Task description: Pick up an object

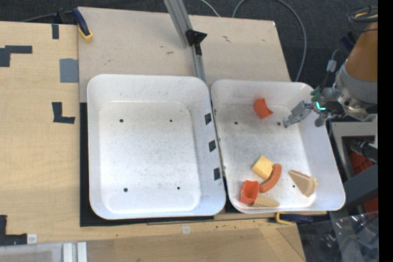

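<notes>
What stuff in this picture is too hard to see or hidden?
- Gripper, camera view: small and blurry, so what its tip is doing stays unclear.
- Arm: cut off by the right edge.
- Food pile in the right bin: the sausage lies against the yellow block, hiding part of it.
- Red cup: too small to see inside.
- Orange piece: too small to name.

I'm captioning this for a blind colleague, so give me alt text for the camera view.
A robot arm's gripper hangs over the right of two white bins, holding nothing. That bin holds an orange block apart near the far side, and a cluster near the front: a yellow block, an orange sausage shape, a red piece and two tan wedges.
</notes>
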{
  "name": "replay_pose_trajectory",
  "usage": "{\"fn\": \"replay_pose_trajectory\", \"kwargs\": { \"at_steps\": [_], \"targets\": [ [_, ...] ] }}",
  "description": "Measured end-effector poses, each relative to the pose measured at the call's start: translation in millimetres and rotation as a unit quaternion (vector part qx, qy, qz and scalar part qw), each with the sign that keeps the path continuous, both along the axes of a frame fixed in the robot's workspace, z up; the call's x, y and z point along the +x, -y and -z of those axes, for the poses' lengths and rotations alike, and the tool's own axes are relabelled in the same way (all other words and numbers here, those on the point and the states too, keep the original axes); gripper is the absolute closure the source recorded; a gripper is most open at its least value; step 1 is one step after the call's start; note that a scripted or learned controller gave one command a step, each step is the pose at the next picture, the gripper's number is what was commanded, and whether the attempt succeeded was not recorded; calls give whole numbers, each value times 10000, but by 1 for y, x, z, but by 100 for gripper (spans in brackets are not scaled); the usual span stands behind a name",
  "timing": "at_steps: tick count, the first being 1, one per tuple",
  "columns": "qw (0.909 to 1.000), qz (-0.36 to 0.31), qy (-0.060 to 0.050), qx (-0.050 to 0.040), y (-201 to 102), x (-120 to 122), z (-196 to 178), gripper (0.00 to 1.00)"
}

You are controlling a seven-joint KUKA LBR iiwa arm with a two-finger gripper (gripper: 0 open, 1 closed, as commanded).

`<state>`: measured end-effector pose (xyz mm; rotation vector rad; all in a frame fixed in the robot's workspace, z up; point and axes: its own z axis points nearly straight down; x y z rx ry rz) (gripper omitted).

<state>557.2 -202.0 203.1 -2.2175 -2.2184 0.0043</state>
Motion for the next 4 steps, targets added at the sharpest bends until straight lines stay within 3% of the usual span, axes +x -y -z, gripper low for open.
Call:
{"fn": "replay_pose_trajectory", "kwargs": {
  "at_steps": [1,3,4],
  "targets": [
    [10000,-8,21,-7,0,1,-2,0],
    [10000,-1,-6,-4,-1,-8,89,0],
    [10000,-5,21,-15,-2,-8,115,0]
  ]
}}
